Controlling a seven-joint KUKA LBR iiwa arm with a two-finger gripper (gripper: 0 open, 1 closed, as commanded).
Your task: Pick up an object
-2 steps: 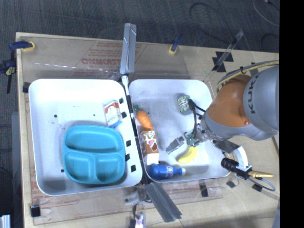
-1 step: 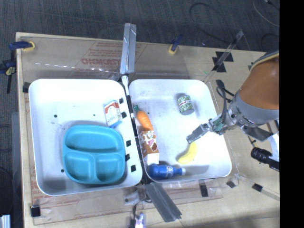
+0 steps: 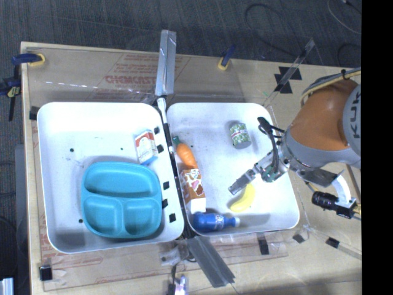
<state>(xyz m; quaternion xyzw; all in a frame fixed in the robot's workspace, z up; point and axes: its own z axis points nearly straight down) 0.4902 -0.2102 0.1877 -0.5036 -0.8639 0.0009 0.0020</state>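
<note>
In the right bin (image 3: 279, 217) lie a yellow banana (image 3: 243, 201), a green can (image 3: 240, 134), an orange carrot-shaped piece (image 3: 185, 155), a brown-and-white carton (image 3: 193, 188) and a blue bottle (image 3: 212, 221). My gripper (image 3: 237, 185) reaches in from the right, low over the bin's right half. Its tip hangs just above and left of the banana, and I see nothing held in it. The arm's orange band (image 3: 322, 125) sits over the bin's right rim.
The left bin (image 3: 55, 140) holds a blue compartment tray (image 3: 123, 198) and a small red-and-white carton (image 3: 145, 146) near the divider. Bare white floor shows in the right bin's middle between the can and the banana. A metal bar (image 3: 166, 63) runs up from the divider.
</note>
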